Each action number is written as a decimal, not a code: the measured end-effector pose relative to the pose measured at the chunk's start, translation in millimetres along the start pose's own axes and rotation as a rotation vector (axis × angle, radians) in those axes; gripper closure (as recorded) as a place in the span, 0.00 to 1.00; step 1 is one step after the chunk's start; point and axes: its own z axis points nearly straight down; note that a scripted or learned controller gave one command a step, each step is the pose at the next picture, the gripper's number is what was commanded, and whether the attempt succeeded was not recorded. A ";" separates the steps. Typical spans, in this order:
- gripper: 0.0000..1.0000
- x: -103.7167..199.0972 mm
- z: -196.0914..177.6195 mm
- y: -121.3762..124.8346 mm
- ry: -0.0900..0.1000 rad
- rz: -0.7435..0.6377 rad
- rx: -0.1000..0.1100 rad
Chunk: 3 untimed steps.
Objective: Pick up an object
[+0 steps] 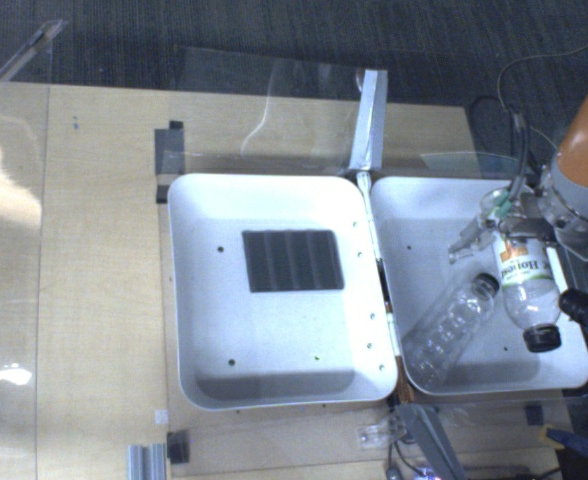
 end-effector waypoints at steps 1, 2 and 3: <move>0.00 10.8 14.6 0.5 0.001 0.152 -0.002; 0.00 33.6 64.2 17.3 0.000 0.509 0.004; 0.00 -27.3 76.4 8.7 0.000 0.321 0.000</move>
